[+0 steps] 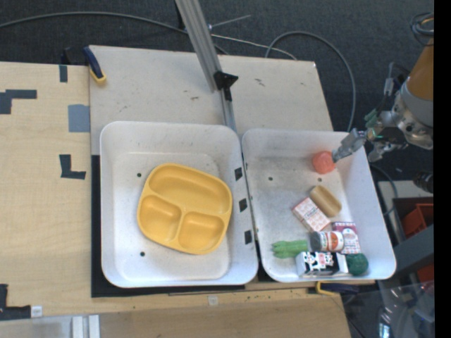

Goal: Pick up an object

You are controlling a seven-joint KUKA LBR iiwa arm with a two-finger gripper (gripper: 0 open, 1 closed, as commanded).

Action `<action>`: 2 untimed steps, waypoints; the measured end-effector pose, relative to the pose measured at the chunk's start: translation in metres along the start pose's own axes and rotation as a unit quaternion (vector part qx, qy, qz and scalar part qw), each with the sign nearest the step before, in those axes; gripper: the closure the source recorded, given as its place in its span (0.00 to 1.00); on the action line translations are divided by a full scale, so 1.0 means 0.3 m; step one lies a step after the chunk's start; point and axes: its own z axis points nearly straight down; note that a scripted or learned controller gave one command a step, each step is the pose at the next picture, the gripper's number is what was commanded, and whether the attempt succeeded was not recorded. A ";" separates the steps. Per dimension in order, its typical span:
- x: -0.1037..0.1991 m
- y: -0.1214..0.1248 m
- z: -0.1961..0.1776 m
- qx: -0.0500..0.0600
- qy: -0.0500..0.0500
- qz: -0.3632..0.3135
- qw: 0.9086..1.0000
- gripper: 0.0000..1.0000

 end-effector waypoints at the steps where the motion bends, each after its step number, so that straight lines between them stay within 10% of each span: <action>1: 0.000 0.000 0.000 0.000 0.000 0.000 1.000 0.00; 2: 0.022 0.020 0.163 0.003 0.000 0.000 1.000 0.00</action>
